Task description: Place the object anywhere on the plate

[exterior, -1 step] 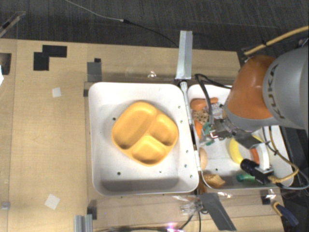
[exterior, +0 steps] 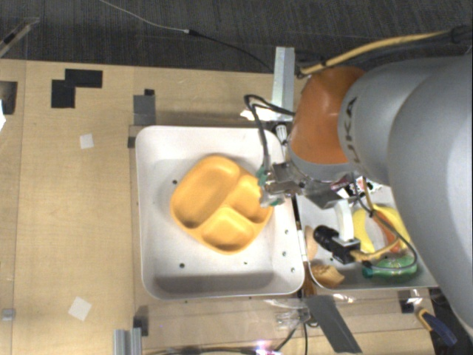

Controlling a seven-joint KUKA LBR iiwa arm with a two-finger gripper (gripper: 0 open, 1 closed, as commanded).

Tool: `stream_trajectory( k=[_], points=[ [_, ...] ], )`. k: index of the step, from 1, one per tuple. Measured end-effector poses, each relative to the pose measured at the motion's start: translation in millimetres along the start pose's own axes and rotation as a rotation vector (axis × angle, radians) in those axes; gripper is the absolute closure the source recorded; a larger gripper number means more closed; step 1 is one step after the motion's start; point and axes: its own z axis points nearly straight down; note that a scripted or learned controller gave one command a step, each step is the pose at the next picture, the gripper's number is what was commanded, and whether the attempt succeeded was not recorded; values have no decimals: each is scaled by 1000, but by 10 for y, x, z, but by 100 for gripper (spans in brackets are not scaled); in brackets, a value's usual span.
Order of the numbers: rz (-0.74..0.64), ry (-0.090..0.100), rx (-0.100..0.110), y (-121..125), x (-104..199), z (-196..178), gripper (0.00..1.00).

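In left bin: yellow plate; gripper at its right edge.

Wooden bench with two white bins, side by side.

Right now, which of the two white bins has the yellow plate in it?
The left bin, the one farther from the arm, holds the yellow divided plate. The right bin holds a jumble of small objects instead.

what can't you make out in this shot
- Gripper, camera view: the wrist hides its fingers, at the yellow plate's right edge.
- Right bin: the arm covers most of it; the objects there are partly hidden.
- Anything held: cannot tell.
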Motion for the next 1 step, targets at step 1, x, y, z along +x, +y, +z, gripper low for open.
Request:
stream_trajectory(
  k=[1],
  points=[
    [-160, -1, -6, 43, 607, -656, 100]
  ],
)
